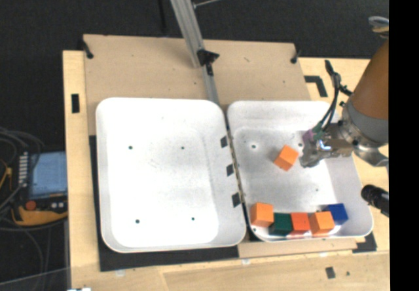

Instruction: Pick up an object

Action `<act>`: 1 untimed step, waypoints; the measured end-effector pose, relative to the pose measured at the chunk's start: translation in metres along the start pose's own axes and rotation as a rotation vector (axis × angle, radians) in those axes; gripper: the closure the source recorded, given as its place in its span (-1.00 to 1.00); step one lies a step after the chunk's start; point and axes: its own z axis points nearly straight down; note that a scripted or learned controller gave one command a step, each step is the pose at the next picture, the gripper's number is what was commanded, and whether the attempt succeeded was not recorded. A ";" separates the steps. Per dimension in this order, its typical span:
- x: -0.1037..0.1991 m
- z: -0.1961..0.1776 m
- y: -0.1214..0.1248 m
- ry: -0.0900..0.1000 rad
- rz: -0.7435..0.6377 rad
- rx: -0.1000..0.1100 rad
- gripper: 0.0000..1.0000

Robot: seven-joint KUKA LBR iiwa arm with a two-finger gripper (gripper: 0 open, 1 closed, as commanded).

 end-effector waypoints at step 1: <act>0.054 -0.004 0.020 0.002 -0.004 0.005 1.00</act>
